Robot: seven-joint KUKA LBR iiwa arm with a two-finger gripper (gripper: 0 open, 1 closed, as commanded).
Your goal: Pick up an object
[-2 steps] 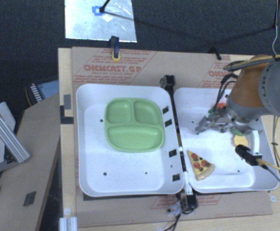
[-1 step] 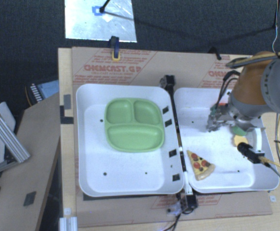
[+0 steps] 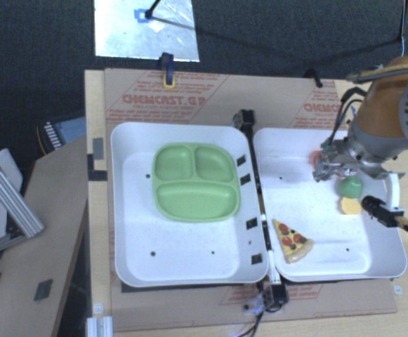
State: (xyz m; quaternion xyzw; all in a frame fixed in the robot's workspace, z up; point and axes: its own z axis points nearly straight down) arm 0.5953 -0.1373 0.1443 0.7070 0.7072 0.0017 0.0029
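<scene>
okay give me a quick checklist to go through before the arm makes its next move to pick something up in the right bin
1. Targets present in the right bin: ok. A pizza slice toy, a yellow piece and a green piece lie there.
2. Hand over the right bin: ok, near its far right part.
3. Hand close to a target: ok, the green piece sits just beside it.
4. Object held in the hand: cannot tell, the wrist hides it.
5. Pizza slice toy free of neighbours: ok, it lies apart near the divider.
6. Green divided plate out of the way: ok, it rests in the left bin.
</scene>
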